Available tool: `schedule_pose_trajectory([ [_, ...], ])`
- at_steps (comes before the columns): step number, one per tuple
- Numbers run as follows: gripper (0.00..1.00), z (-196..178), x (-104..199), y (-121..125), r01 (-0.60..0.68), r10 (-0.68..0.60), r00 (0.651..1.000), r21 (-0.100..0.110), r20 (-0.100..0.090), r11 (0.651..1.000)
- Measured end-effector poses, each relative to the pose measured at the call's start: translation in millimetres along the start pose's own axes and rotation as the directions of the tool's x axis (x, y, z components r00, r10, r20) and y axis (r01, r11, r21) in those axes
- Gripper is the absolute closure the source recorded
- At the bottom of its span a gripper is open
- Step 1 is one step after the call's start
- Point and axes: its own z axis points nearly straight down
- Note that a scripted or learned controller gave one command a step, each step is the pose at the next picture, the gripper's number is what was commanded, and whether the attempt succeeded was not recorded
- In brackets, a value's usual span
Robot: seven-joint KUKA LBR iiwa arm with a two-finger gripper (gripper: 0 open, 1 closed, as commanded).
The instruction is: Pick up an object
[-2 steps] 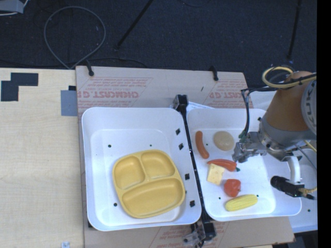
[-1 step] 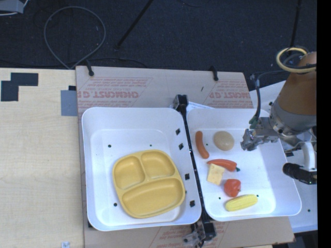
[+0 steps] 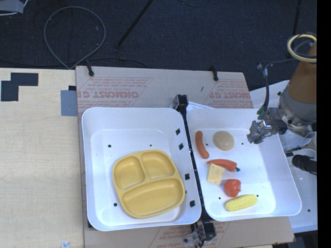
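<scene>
We see the tool (image 3: 257, 132) at the right bin's (image 3: 274, 190) upper right rim, near the bun (image 3: 224, 140); its state we cannot tell.

- Sausage (image 3: 201, 144): reddish-orange, slim, lying lengthwise near the right bin's (image 3: 274, 161) left wall, towards the far side.
- Bun (image 3: 224, 140): pale tan, round, just right of the sausage, apart from it.
- Pepper (image 3: 223, 164): red-orange, long, lying crosswise mid-bin, dark stem pointing right.
- Cheese (image 3: 215, 174): pale yellow wedge, touching the pepper's near side.
- Tomato (image 3: 232, 187): red, roundish, just right of and nearer than the cheese.
- Corn (image 3: 241, 202): yellow cob, lying slantwise by the bin's near wall, just below the tomato.
</scene>
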Motion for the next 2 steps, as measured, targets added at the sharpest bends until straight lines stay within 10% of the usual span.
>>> schedule_pose_trajectory([
  [2, 1.0, -43, 59, -5, 0.003, -0.003, 1.0, 0.006, -0.003, 1.0],
])
